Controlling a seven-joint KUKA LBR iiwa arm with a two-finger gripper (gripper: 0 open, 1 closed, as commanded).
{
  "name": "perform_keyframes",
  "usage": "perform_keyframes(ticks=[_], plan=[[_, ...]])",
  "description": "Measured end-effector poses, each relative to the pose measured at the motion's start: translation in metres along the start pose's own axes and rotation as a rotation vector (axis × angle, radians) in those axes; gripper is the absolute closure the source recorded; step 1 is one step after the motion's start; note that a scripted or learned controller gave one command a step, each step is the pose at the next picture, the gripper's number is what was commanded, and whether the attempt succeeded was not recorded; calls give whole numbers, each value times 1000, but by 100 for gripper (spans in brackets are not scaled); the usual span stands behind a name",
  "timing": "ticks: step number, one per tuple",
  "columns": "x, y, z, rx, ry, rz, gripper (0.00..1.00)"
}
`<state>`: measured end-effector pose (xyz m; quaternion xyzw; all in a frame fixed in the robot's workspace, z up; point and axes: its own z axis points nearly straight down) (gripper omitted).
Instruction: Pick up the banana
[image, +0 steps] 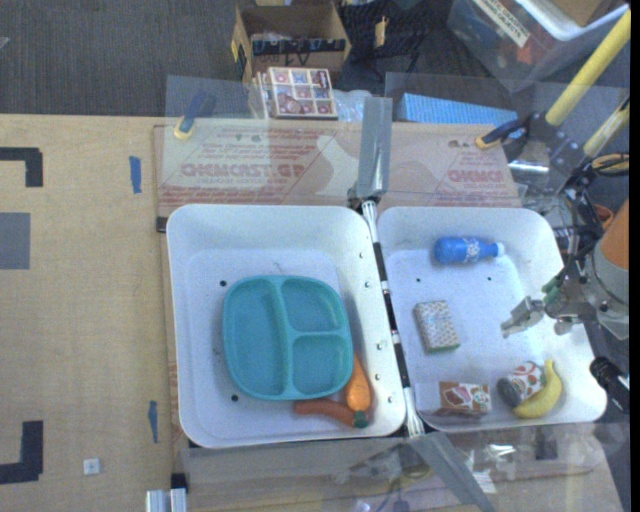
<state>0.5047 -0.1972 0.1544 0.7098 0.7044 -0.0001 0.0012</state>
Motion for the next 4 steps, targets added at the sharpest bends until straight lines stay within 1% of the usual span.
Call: perform_keyframes(ticks=[1,2,3,4], plan=[[-23,-25,28,2,3,-47,0],[52,-25,-25,0,1,-112,0],[-23,-25,7,0,1,-439,0],[-26,-24,58,0,3,-700,0]])
